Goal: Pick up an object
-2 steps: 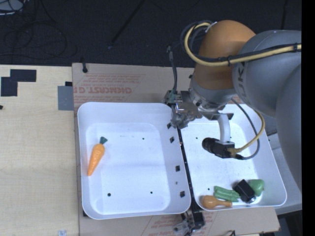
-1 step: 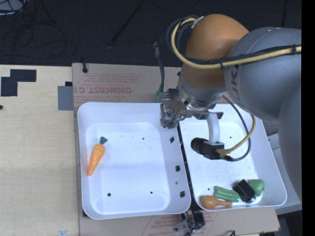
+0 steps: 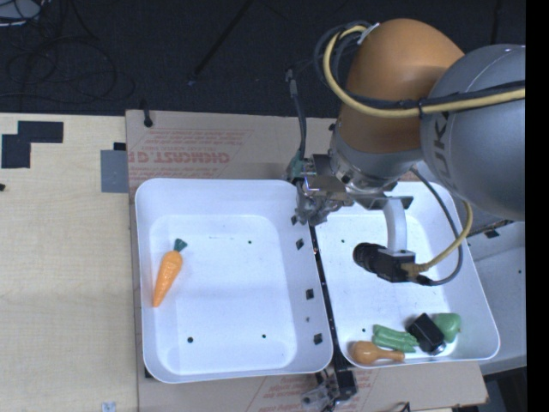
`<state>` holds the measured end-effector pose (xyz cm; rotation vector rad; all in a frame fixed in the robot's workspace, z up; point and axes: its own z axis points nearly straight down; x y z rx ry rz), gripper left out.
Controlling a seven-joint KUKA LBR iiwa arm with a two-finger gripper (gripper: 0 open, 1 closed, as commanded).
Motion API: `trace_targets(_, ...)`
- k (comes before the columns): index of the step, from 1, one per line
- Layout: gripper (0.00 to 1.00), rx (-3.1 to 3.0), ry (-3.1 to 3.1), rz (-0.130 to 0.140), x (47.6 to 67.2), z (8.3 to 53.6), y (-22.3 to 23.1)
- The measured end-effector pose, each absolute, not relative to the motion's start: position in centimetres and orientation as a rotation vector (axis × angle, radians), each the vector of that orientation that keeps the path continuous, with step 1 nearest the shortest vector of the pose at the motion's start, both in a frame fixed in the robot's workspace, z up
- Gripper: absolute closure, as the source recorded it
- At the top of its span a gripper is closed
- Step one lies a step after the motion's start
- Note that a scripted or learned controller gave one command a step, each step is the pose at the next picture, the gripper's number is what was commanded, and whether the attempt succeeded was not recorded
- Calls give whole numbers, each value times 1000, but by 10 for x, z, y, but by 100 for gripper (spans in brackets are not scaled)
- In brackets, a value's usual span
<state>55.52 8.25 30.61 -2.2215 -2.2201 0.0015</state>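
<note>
Now my claw (image 3: 309,202) hangs by the left bin (image 3: 214,194), carrot (image 3: 167,271) well apart; spread or together, I cannot tell

two bins (image 3: 142,256), one carrot (image 3: 167,271), four other toys (image 3: 395,337)

You have an orange toy carrot (image 3: 166,275) with a green top lying flat near the left wall of the left bin (image 3: 232,299), tip toward the front edge. In the front right corner of the right bin (image 3: 360,303) you'll see a green pod (image 3: 395,338), a black block (image 3: 426,332), a green piece (image 3: 448,323) and a yellow-orange pear-shaped toy (image 3: 375,352) clustered together.
</note>
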Motion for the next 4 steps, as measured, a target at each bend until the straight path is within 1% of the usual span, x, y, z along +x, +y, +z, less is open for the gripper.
trace_targets(1, 100, -2214, -2228, -4, 493, 399, 121)
trace_targets(2, 100, -2216, -2226, 2, 475, 414, 163)
trace_targets(3, 100, -2211, -2222, 24, 485, 297, 201)
trace_targets(4, 100, -2218, -2219, 13, 512, 195, 219)
